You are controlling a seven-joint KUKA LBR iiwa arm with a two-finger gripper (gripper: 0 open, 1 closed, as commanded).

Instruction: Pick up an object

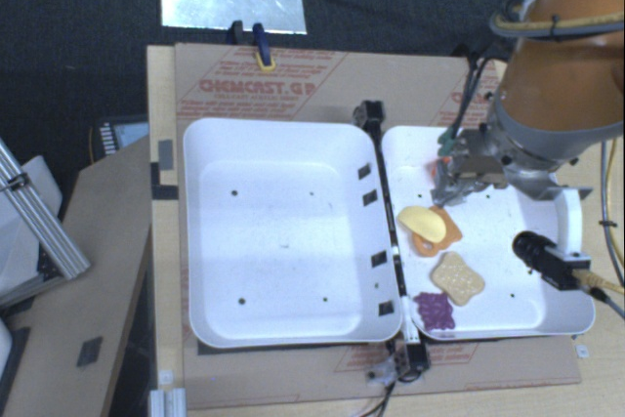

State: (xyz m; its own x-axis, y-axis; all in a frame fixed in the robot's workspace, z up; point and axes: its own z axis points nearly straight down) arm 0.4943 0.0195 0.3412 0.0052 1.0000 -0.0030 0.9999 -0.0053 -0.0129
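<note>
In the right bin (508,308) lie a yellow piece (422,221) on an orange piece (436,235), a tan toast-like slice (457,277) and a purple lump (435,310) near the front left corner. A small red thing (432,169) peeks out at the gripper's left side. My gripper (451,186) hangs low over the back of the right bin, just behind and right of the yellow piece. The wrist hides most of the fingers.
The left bin (283,229) sits beside the right one, with black clips (376,200) along the shared wall. The big grey-and-orange arm (566,54) covers the right bin's back right part. Brown cardboard (293,83) lies under both bins.
</note>
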